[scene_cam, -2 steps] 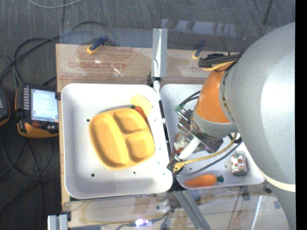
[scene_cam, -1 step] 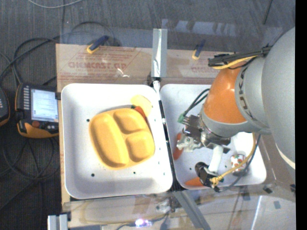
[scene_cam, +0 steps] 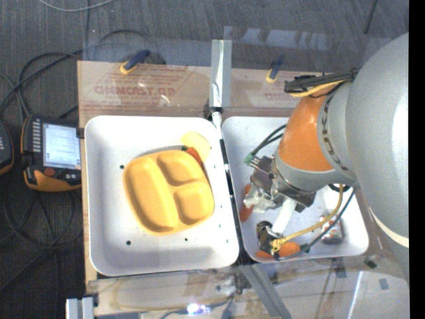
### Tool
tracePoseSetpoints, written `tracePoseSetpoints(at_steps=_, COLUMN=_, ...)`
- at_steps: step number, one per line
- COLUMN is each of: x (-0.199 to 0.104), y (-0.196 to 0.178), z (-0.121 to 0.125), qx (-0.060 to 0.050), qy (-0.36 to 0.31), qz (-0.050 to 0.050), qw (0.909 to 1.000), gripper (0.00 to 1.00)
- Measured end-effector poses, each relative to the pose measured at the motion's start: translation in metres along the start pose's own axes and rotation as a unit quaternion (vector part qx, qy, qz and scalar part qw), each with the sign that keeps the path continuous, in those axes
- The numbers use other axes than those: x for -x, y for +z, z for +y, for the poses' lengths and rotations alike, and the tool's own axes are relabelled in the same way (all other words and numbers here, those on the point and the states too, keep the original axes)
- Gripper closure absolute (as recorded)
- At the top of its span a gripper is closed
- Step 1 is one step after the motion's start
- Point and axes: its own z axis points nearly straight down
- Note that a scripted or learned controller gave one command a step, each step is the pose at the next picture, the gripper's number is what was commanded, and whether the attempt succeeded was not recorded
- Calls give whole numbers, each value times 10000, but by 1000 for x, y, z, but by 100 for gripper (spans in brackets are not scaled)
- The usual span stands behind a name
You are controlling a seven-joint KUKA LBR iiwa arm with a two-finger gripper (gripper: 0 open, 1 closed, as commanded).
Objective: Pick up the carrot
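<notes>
A: What sits on the tabletop point(scene_cam: 99, 78)?

B: Two shallow white bins side by side. The left bin point(scene_cam: 106, 244) holds a yellow divided tray point(scene_cam: 169, 190) with three compartments, lying near the bin's middle. A pale yellow round item point(scene_cam: 194, 140) and a small orange-red piece point(scene_cam: 194, 153) sit just beyond the tray's far right corner, toward the tabletop's far edge.

A: And the arm?

B: The grey arm point(scene_cam: 372, 125) with its orange band point(scene_cam: 307, 138) reaches in from the right and covers much of the right bin point(scene_cam: 352, 241). The end effector point(scene_cam: 265, 195) hangs low over that bin's left half, close to the divide between the bins.

A: Is the end effector spread or pressed together?

B: I cannot tell; the wrist and cables hide that part.

A: Where is the carrot?

B: An orange, carrot-like piece point(scene_cam: 284, 249) lies at the near edge of the right bin, beside a dark cable loop point(scene_cam: 264, 231). Another orange sliver point(scene_cam: 246, 208) shows by the bin's left wall, just beside the end effector. Which is the carrot is unclear. Nothing visibly sits in the end effector's grasp.

A: Anything else?

B: A handheld controller point(scene_cam: 53, 153) with a lit screen lies off the tabletop's left edge.
</notes>
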Motion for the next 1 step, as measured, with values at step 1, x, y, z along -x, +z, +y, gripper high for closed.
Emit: tracePoseSetpoints(at_steps=1, x=-4, y=0, z=-2, qx=10, qy=1782, qz=-10, qw=9840, gripper=100)
